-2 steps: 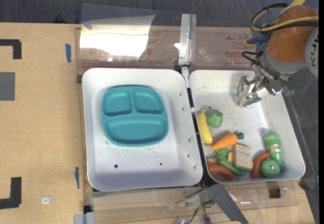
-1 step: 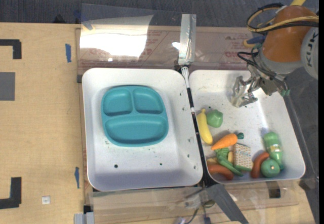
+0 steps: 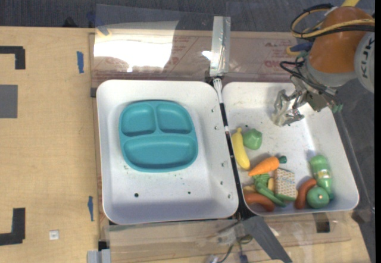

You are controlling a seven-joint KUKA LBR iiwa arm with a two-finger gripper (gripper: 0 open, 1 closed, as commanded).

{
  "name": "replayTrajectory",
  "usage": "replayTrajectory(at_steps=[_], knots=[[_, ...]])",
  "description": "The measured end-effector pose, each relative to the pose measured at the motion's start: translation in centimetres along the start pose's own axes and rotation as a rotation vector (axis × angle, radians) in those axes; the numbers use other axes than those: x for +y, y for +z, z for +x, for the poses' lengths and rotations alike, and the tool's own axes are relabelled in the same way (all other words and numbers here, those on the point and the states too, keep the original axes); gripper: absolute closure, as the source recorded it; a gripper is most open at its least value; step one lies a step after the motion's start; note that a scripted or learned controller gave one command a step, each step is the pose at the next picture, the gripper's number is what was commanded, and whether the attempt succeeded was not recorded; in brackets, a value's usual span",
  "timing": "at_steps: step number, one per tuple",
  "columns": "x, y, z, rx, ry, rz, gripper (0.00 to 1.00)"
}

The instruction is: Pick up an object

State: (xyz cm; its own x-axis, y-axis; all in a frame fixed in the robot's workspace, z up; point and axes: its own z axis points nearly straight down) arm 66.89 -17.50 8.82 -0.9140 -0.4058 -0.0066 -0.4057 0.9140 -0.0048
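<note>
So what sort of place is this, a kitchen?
More likely a robotics lab bench: a robot arm reaches over two white bins, with toy food and a teal tray.

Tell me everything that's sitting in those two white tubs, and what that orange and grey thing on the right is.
Bins: 2, white, side by side on the bench; left bin, right bin.
Divided plate: 1, teal, three compartments, middle of the left bin.
Banana: 1, yellow, left edge of the right bin.
Small green piece: 1, beside the banana's upper end.
Carrot: 1, orange, just below the banana.
Speckled box: 1, tan, in the near pile.
Red sausage-like piece: 1, near left corner of the right bin.
Green bottle-like item: 1, right side of the right bin.
Green ball: 1, near right corner.
Arm: 1, grey and orange, entering from the right.
Gripper: 1, metallic, over the far part of the right bin.
</note>
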Motion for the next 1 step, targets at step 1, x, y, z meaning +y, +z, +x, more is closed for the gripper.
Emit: replayTrajectory(at_steps=[1], knots=[[-0.52,-0.06,0.2,-0.002,-0.055,0.002,1.0]])
